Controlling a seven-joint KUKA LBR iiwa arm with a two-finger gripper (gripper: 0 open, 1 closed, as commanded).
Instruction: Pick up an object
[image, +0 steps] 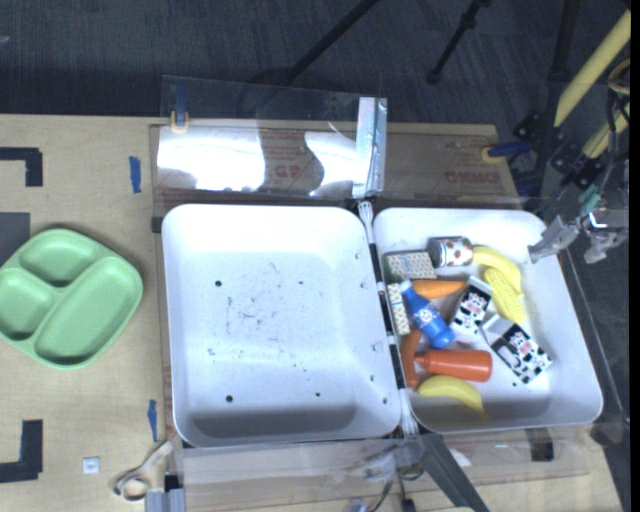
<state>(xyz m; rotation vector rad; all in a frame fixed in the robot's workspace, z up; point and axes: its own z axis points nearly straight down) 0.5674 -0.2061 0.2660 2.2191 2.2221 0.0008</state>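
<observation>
From the camera above the bench, my pincer (556, 240) sits at the far right, over the outer rim of the right bin (580, 400), near that bin's back right corner. It is small and partly blurred against the cabling behind it, so I cannot tell how it stands, and I see nothing in it.

The things I could pick all lie in the right bin, crowded toward its left wall and middle. A small can (450, 251) with a red mark lies on its side near the back. Just right of it a banana (503, 279) curves down the bin. A speckled grey block (410, 265) lies left of the can, with an orange carrot (437, 288) just below it. A blue bottle (427, 317) lies slantwise near the dividing wall, beside a dotted white strip (401, 316). Two black-and-white patterned boxes (522, 353) lie to the right of the bottle, one touching the banana's lower end. An orange-red tube (456, 363) lies across the front, and a second yellow banana (451, 391) lies just in front of it.

The left bin (200, 230) shows faint scuffs on its floor. A green divided plate (66, 296) rests on the wooden bench (80, 420), well apart to the left. A clear plastic sheet (270, 145) stands behind the bins.
</observation>
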